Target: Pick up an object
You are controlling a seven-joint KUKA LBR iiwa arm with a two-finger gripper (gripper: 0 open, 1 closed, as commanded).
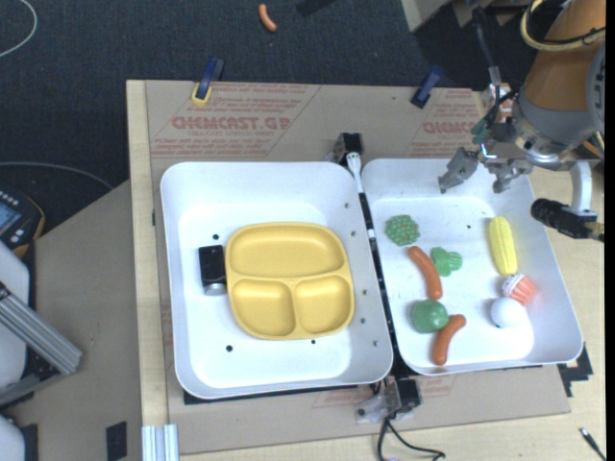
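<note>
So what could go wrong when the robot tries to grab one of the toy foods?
The gripper hangs over the far edge of the right bin, apart from every toy, so a drop from there would likely grab nothing. The sausage touches a green broccoli piece, so reaching for one may push the other. The white ball sits against the small orange toy and looks round, so it might roll away.

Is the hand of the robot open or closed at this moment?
Open. The hand hangs over the right bin with its two fingers spread apart, nothing between them.
</note>
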